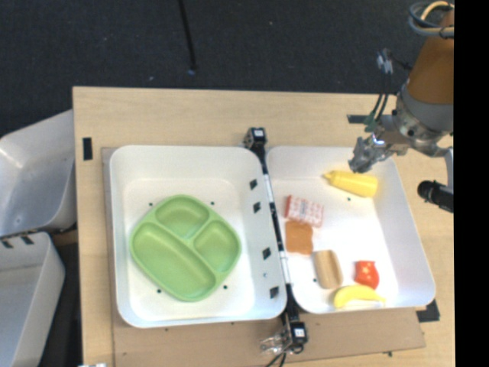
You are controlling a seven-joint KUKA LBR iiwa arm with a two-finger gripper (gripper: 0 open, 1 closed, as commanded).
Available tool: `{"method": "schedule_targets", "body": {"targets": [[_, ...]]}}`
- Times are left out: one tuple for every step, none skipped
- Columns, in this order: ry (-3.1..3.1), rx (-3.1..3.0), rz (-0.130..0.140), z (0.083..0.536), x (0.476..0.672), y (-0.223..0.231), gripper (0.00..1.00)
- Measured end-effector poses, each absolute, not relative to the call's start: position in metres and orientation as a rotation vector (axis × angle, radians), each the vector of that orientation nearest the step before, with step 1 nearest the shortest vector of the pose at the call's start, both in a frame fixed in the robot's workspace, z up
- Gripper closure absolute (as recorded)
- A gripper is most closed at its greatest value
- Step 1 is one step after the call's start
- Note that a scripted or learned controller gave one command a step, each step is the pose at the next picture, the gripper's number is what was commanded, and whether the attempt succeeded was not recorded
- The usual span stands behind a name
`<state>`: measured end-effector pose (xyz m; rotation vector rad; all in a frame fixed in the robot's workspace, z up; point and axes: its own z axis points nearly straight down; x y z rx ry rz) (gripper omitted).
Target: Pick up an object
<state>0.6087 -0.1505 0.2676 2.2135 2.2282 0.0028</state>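
Note:
In the right bin (pixel 405 228) lie several toy foods: a yellow mustard bottle (pixel 351 182) at the back, a pink-and-white packet (pixel 304 209), a brown patty (pixel 299 238), a tan bread roll (pixel 327 268), a red pepper (pixel 367 272) and a yellow banana (pixel 357 297) at the front. My gripper (pixel 365 157) hangs just above the back of the mustard bottle, close to the bin's far wall. Nothing shows between its fingers.
The left bin (pixel 122 205) holds a green divided plate (pixel 186 247). A black-clipped divider (pixel 267 220) separates the two bins. The wooden bench (pixel 95 113) surrounds them, and white furniture (pixel 30 174) stands off the left edge.

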Motion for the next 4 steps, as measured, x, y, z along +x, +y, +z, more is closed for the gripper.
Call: {"method": "schedule_targets", "body": {"targets": [[2.228, 2.213, 0.003, 0.269, 0.619, -0.105, 1.0], [2.227, 2.216, -0.001, 0.253, 0.624, -0.053, 1.0], [2.229, 2.214, 0.002, 0.259, 0.622, -0.004, 1.0], [2.226, 2.215, 0.001, 0.252, 0.632, 0.039, 1.0]]}}
